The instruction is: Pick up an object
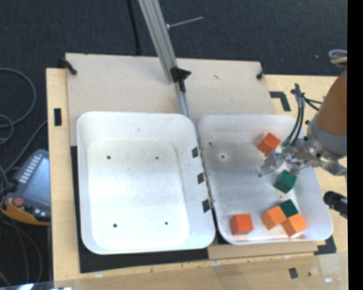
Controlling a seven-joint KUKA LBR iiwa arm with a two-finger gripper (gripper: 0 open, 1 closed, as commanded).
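The right bin [230,162] holds several small cubes. An orange cube [268,143] lies towards its back, and a dark green cube [285,182] sits right of its middle. Another orange cube [242,223] rests near the front wall. At the front right corner a green cube [288,209] is packed between two orange ones [272,217] [296,223]. My gripper [279,163] reaches in from the right and hangs low between the back orange cube and the dark green cube, just above the green one. Whether it touches either cube is unclear.
The left bin [139,180] lies beside the right one, with a raised divider between them. A slanted aluminium rail [160,35] rises behind the bins. Cables and a pendant [30,186] lie off the bench at the left.
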